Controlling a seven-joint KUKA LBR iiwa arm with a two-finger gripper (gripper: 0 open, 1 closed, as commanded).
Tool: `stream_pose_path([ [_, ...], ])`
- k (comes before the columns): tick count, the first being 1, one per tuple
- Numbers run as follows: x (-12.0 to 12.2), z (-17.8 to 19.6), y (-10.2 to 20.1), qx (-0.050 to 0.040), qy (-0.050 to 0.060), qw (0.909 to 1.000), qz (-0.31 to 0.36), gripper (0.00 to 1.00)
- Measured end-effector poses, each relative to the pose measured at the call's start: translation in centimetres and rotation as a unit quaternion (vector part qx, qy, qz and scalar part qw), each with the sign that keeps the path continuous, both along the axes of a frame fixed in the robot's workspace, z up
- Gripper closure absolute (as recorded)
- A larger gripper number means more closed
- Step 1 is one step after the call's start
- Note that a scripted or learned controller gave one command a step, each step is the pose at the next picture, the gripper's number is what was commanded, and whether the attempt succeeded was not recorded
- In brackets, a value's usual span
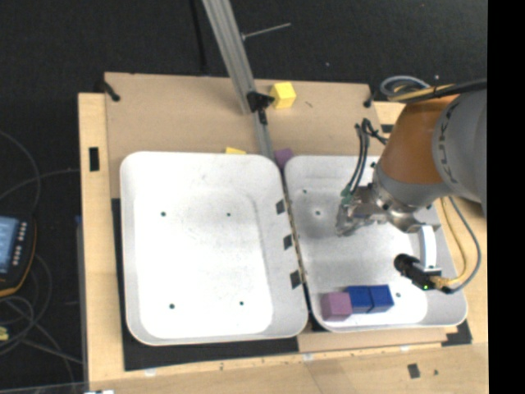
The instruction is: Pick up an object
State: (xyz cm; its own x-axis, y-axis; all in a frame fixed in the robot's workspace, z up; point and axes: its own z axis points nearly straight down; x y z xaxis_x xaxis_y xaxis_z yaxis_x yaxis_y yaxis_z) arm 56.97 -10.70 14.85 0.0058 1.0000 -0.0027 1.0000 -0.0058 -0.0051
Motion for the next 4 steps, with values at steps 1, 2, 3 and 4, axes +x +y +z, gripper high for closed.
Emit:
stream_pose_path([
  [1, -2.8, 1.6, -8.3, -0.0018, -0.004, 1.0, -0.001, 1.0],
  [2, -6.5, 5.7, -2.6, 0.0019, -0.005, 1.0, 0.006, 1.0],
  [3, -2.6, -1.5, -5.2, 0.0001, -0.002, 1.0, 0.002, 1.0],
  [4, 2.8, -4.0, -10.1, -0.0007, -0.005, 1.0, 0.002, 1.0],
])
